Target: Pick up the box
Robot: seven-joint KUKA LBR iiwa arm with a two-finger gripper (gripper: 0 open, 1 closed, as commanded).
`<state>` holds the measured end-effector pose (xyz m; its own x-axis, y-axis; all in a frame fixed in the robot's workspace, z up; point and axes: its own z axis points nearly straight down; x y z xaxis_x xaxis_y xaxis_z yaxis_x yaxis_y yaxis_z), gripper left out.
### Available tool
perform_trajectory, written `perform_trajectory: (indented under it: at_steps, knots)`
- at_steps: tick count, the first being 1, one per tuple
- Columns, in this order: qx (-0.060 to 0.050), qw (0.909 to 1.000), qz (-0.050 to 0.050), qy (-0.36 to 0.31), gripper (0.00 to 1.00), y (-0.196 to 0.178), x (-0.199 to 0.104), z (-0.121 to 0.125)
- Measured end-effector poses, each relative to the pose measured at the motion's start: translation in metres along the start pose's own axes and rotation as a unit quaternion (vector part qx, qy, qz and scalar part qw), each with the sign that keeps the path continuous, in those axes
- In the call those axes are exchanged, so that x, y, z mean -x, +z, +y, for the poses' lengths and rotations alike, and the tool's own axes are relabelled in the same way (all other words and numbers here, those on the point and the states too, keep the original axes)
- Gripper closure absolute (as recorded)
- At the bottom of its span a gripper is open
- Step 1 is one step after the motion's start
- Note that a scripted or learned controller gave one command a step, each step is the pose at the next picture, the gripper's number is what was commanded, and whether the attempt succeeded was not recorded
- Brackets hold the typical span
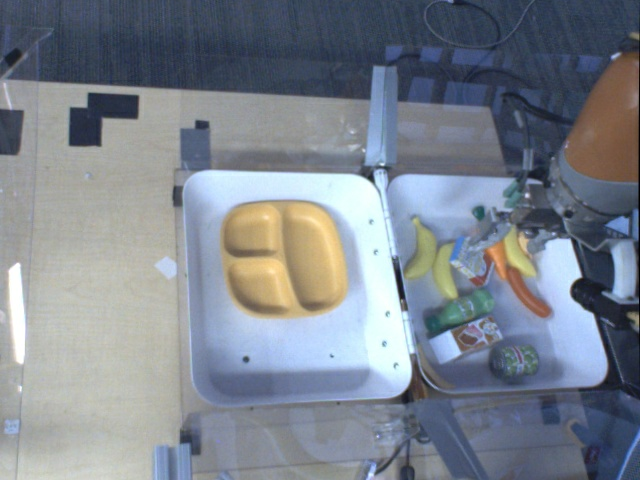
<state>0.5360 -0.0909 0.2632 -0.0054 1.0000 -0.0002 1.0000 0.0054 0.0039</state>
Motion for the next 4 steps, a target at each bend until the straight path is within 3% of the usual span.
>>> perform_trajectory:
  at_steps: [1, 2, 3, 4]
  knots:
    - [0.001, 0.9997, 0.0, 0.024, 0.0, 0.0, 0.026, -0.011]
    - [-0.001, 1.0, 0.0, 0.001, 0.0, 0.079, -0.018, 0.037]
    - [0.002, 1.0, 0.0, 0.001, 1.0, 0.067, -0.018, 0.039]
    - [0.002, 1.0, 0.0, 0.001, 0.0, 0.067, -0.018, 0.039]
